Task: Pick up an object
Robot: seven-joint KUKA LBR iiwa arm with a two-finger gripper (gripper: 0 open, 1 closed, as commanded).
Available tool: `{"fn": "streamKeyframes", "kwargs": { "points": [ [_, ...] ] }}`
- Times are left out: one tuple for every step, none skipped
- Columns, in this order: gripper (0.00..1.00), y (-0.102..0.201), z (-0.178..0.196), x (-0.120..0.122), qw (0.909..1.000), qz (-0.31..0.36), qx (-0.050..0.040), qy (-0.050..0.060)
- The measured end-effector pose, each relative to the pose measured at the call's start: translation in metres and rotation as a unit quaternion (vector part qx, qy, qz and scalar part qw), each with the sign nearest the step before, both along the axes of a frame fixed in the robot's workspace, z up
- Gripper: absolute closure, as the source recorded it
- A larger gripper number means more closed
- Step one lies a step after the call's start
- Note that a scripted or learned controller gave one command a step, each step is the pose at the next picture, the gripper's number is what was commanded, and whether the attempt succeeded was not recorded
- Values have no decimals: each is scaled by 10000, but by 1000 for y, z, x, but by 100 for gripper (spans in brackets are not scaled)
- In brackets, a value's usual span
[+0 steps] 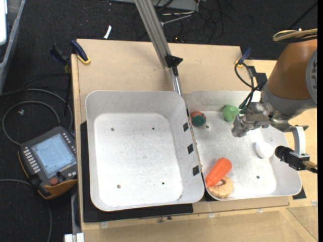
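Right bin [282,185]: green ball [230,112], red-green ball [198,118], white ball [263,149], orange carrot [218,170] over tan piece [223,187] | gripper [239,130] low between green and white balls, jaws' state: cannot tell | progress: nothing lifted, pick remaining.

The light is bright and even from above. The white bins [136,150] shine a little. Shadows are soft. The picture looks slightly grainy.

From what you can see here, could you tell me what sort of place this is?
Most likely a robotics lab: a robot arm reaches over two white bins on a wooden bench, with a teach pendant and loose cables on the floor.
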State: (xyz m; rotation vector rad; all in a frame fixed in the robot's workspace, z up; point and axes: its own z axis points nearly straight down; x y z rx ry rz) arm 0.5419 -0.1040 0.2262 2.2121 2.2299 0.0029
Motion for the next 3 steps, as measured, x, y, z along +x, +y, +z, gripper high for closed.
{"fn": "streamKeyframes", "kwargs": {
  "points": [
    [100, 55, 10, 14, 10000, 1, 3, -2],
    [100, 115, 2, 17, 10000, 4, 6, 17],
    [100, 159, 1, 29, 10000, -2, 2, 4]
  ]
}}
